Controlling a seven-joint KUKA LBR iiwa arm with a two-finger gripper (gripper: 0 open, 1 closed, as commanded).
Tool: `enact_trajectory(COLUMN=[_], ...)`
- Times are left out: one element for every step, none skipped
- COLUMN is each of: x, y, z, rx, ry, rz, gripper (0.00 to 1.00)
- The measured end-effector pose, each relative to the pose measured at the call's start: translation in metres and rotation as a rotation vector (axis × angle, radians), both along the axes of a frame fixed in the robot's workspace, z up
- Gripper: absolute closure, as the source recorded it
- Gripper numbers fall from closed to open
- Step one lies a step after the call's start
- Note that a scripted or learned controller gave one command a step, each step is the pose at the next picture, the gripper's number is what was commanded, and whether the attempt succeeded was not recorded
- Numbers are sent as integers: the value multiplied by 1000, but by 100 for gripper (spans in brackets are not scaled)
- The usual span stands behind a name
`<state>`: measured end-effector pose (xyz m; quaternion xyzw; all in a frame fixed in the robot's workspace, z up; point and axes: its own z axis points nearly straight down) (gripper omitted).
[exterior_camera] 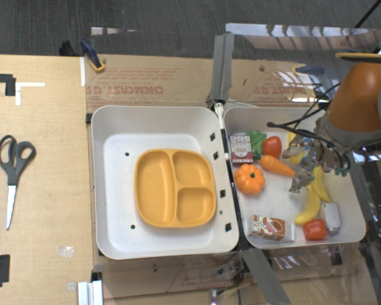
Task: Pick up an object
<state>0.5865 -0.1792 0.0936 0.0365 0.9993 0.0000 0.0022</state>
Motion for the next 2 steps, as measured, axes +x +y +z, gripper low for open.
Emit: enact_trajectory(x=[2, 44], y=[1, 29], z=[11, 0], rx=[-2, -1], ry=[-6, -2], rz=[4, -290], gripper=[100, 100])
